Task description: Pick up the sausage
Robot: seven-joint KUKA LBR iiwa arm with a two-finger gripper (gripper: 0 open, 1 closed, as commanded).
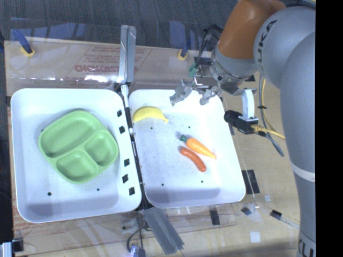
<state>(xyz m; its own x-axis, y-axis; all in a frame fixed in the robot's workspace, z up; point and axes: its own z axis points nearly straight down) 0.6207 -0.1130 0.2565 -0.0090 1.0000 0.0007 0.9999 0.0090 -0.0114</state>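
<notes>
The grey arm reaches in from the right, orange band above the wrist. Its end effector (193, 96) hangs over the right bin's far edge, fingers spread apart, gripping nothing.

A robotics lab. A grey industrial arm (284, 63) works over two white bins (27, 197) on a taped, cable-strewn bench (262, 208)

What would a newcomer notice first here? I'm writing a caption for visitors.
Probably the big grey arm with its orange band, reaching in from the right, its open gripper above the right bin's far edge. Next, the green divided plate in the left bin, then the sausage beside the carrot in the right bin.
</notes>
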